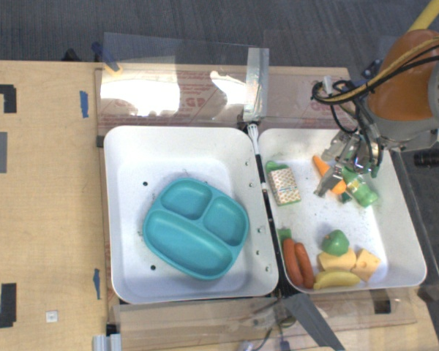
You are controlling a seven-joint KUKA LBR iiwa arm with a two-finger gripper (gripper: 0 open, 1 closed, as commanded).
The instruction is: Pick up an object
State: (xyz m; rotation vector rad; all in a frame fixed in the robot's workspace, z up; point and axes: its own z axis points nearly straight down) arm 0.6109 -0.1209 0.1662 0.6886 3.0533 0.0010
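**Gripper working among the toy food in the right bin**

I am watching the gripper (pixel 342 174) hanging low over the back of the right bin (pixel 395 229), down among a small cluster of pieces: an orange carrot-like piece (pixel 320 165) just to its left, a green piece (pixel 364 194) just to its right, and a bit of orange (pixel 339 187) right at the fingertips. I am not able to tell whether the fingers are spread or closed, nor whether anything is sitting between them; the metal and the toys are overlapping too much.

I am judging these as hollow plastic play food: light, stiff, smooth and a little slippery, not fragile. Rounded pieces are likely to squirt out of a pinch, so I am favouring a hold across the narrow middle of a long piece such as the carrot.

Counting what I am seeing in the right bin: one printed packet (pixel 284 186), one red sausage pair (pixel 298 262), one green pepper-like piece (pixel 336 242), one yellow banana (pixel 335 279), one pale wedge (pixel 366 264), plus the three by the gripper. The left bin (pixel 124 196) is carrying one teal divided plate (pixel 196 227).
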